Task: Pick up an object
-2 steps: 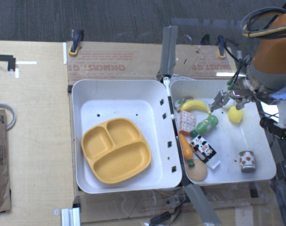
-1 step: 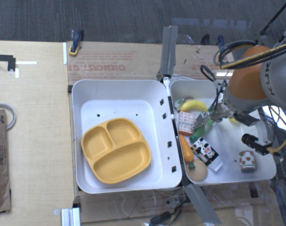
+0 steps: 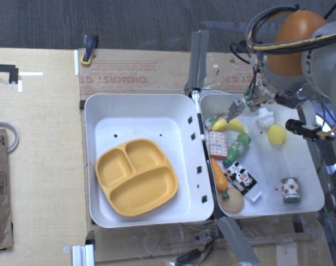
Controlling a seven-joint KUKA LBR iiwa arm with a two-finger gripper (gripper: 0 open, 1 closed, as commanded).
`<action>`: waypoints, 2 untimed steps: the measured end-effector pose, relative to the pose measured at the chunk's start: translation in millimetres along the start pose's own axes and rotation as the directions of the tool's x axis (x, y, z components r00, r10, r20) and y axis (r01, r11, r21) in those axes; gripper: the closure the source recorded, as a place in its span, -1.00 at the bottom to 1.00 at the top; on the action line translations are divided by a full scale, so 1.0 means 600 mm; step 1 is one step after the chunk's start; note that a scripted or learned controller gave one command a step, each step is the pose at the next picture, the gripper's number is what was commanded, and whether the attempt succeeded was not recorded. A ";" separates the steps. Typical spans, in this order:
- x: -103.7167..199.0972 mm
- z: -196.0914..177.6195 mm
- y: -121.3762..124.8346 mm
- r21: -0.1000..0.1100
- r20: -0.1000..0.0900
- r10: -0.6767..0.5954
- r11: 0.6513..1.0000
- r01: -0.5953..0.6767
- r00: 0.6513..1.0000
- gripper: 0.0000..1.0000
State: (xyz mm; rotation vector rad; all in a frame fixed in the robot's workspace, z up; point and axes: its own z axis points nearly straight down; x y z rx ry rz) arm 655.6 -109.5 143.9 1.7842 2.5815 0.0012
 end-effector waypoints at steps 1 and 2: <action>0.022 0.077 -0.059 -0.005 0.002 -0.005 1.000 0.006 1.000 -1.00; 0.008 0.077 -0.019 -0.007 0.004 0.008 1.000 -0.008 1.000 -1.00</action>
